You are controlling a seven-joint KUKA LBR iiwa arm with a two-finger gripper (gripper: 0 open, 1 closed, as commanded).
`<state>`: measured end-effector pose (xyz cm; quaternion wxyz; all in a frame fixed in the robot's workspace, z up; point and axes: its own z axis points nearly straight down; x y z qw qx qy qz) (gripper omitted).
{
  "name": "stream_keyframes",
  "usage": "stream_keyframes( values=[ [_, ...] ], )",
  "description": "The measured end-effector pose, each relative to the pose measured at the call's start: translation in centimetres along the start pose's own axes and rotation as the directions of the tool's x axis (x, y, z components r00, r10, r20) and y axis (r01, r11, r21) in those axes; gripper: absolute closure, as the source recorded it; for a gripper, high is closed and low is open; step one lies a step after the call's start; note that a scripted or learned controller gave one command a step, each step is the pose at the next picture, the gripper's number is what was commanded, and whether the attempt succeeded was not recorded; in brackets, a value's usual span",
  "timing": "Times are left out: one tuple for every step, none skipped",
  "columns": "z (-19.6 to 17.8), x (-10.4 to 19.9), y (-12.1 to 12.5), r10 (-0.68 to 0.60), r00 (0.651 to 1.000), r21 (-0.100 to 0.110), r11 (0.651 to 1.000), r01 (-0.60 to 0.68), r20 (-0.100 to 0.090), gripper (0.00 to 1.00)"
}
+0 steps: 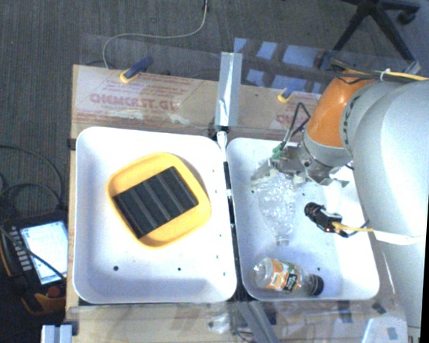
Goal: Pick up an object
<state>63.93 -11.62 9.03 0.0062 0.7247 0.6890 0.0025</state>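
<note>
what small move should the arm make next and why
Probably lower straight toward the crumpled clear plastic bottle, then close. The pincer sits at the bottle's upper end in the right bin, nearer than the labelled bottle by the front rim.

- A clear crumpled plastic bottle (277, 201) lies in the right bin, running from upper left toward the bin's middle, neck pointing down.
- A second bottle (286, 276), green-and-orange label, dark cap, lies on its side near the right bin's front edge.
- A yellow tray (160, 198) with a black ribbed insert sits tilted in the left bin.
</note>
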Motion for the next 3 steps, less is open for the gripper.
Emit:
stream_keyframes(
  values=[
    [-0.1, -2.1, -2.4, -0.107, 0.994, 0.0, 0.994, 0.107, -0.001, 0.0],
    [0.2, -7.4, 3.6, -0.154, 0.988, 0.006, 0.988, 0.154, -0.005, 0.0],
    [-0.1, -9.4, -3.9, -0.252, 0.968, -0.001, 0.968, 0.252, 0.0, 0.0]
  ],
)
